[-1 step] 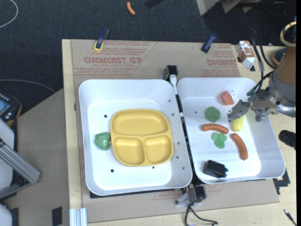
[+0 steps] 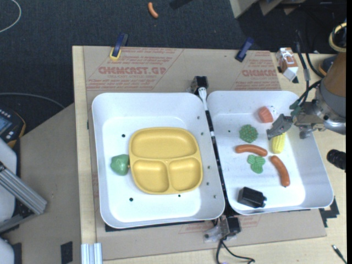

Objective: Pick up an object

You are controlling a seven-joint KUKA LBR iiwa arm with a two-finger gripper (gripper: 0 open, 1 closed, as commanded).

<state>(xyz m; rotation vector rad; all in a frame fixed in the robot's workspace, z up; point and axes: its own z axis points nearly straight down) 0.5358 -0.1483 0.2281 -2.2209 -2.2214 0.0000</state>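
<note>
My gripper (image 2: 275, 128) hangs over the right bin (image 2: 308, 186), at its upper right, just above a yellow corn cob (image 2: 279, 144). Whether it touches the cob I cannot tell, and nothing shows held in it. Close by lie a salmon-coloured piece (image 2: 265, 114), a green broccoli (image 2: 248, 132), an orange-red sausage (image 2: 251, 150), a small green leafy piece (image 2: 256, 163) and a second sausage (image 2: 280, 170). A black block (image 2: 252, 197) rests near the bin's front edge.
The left bin (image 2: 104, 125) holds a yellow divided plate (image 2: 165, 159) with a green lump (image 2: 120, 164) beside its left edge. A black clip (image 2: 200, 84) sits at the back where the two bins meet. Cables trail at the right by the arm (image 2: 335, 92).
</note>
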